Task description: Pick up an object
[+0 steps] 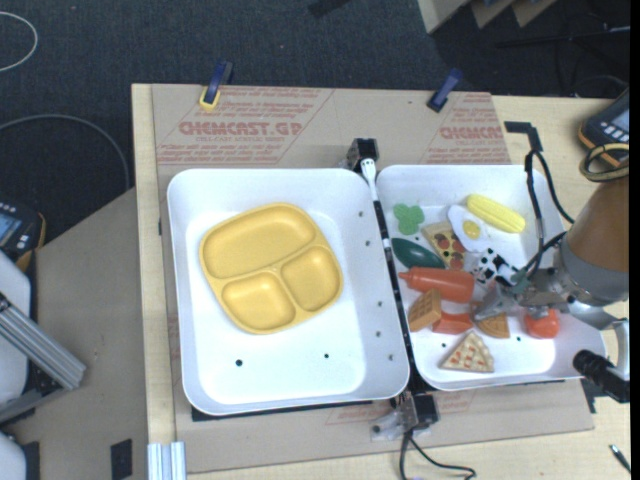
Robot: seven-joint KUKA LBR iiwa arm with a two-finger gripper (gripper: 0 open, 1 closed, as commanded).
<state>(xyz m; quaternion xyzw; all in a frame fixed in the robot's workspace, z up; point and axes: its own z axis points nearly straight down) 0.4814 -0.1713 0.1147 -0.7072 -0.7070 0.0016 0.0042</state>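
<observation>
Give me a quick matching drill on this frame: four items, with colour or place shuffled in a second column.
Things:
1. divided tray
2. corn cob
3. pizza slice
4. hot dog

Descriptions:
A. near front edge of right bin
B. yellow, at back of right bin
C. red-orange, beside the bins' shared wall
D. lies in left bin

Pairs: 1-D, 2-B, 3-A, 4-C

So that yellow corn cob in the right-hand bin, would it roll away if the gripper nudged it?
Probably. The corn cob looks rounded and elongated, so a sideways push would likely roll it. It appears to be glossy toy plastic, so it is probably stiff, light and a bit slippery. It lies near the right bin's far wall, which may stop it.
</observation>
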